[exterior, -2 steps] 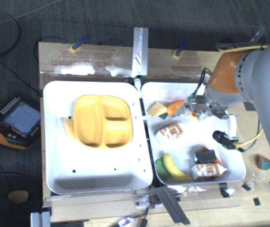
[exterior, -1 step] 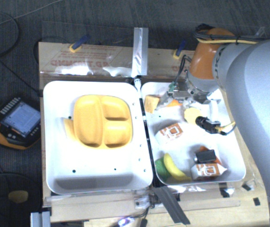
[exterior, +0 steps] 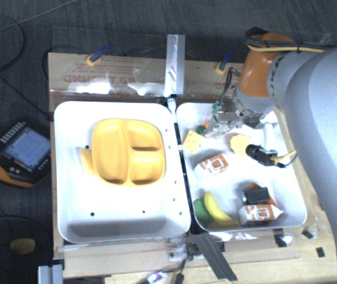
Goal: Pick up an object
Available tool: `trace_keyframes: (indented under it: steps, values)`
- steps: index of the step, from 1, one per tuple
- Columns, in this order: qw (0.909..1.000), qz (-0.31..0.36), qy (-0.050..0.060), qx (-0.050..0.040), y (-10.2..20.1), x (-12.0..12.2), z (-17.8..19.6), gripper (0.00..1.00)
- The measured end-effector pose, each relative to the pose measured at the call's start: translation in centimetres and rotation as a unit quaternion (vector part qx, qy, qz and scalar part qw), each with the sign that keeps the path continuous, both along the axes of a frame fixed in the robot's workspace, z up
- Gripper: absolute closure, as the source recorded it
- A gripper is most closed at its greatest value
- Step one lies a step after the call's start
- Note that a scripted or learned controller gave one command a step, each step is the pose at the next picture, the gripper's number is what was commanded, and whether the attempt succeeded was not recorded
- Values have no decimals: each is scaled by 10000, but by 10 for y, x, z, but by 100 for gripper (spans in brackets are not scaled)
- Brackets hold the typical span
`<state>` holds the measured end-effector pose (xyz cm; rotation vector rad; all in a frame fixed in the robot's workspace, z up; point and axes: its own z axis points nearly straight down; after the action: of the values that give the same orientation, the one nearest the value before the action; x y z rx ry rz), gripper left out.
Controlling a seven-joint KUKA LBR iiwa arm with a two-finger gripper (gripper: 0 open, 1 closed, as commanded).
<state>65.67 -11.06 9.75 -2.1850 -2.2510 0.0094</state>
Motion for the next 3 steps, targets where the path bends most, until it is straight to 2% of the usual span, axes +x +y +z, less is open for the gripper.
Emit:
trace_keyframes:
  steps: [1, 2, 3]
  values:
    - [9998, 170, -33, -3, 48, 12, 134, 100]
    - [9914, 1311, -34, -2, 17, -39, 130, 100]
    - [9993, 375, -25, 10, 23, -31, 86, 100]
